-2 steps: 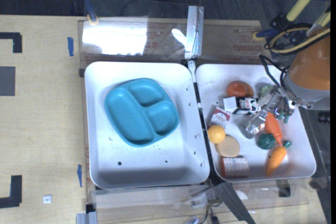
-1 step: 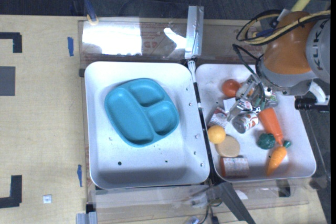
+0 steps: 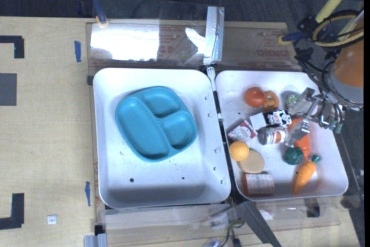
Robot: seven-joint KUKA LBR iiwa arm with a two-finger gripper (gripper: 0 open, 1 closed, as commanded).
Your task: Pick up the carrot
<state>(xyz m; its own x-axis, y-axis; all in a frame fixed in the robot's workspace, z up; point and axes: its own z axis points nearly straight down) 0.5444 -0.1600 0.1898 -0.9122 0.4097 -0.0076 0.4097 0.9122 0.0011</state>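
The carrot [image 3: 304,174] is small and orange with a green top. It lies tilted near the front right corner of the right bin [image 3: 338,182], leaf end pointing to the back right. My gripper [image 3: 310,114] hangs over the back right part of the same bin, reaching in from the right under the orange-banded wrist. It is farther back than the carrot and apart from it. A second orange-red piece with a dark green end [image 3: 295,153] lies between the gripper and the carrot. Nothing is visibly lifted.
The right bin also holds a tomato [image 3: 254,96], a black-and-white cow toy [image 3: 280,118], a small can [image 3: 270,136], a lemon [image 3: 239,151], a tan round [image 3: 252,163] and a labelled can [image 3: 258,183]. The left bin [image 3: 110,182] holds a blue divided plate [image 3: 155,122].
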